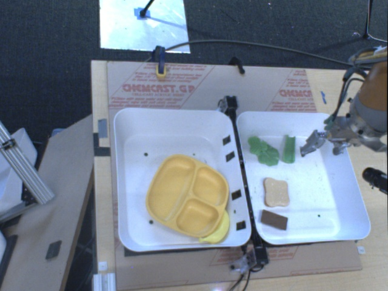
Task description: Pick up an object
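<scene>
A brown block [274,220] lay nearest in the right bin [348,190], with a slice of toast [276,192] just beyond it at twelve o'clock. Farther back sat a green leafy piece [264,150], and beside it at three o'clock a green stick [289,148]. The gripper [323,143] hung at three o'clock of that stick, apart from it, holding nothing. A yellow divided tray [188,202] filled the left bin [139,138].
</scene>
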Controlling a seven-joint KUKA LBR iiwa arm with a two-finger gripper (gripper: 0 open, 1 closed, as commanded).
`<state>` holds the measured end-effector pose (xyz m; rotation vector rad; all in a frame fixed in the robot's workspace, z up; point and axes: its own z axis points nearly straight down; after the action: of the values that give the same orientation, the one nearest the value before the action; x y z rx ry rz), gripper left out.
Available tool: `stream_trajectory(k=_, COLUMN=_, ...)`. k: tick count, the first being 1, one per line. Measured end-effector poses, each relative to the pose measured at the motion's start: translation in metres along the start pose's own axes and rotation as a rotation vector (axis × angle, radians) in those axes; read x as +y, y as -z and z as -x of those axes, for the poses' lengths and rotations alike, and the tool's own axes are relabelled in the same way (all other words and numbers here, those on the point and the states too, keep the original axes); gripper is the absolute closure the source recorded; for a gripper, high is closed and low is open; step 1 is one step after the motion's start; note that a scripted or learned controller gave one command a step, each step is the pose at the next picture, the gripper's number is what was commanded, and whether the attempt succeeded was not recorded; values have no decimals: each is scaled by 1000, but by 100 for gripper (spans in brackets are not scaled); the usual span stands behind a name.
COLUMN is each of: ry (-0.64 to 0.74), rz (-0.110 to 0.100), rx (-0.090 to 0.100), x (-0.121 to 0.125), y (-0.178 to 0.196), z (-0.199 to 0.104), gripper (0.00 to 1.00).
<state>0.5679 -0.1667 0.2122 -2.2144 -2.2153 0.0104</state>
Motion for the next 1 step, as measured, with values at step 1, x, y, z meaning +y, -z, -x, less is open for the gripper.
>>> stream_trajectory(k=1, ry=3, rz=12, rx=-2, x=3, y=8, z=-1, gripper=0)
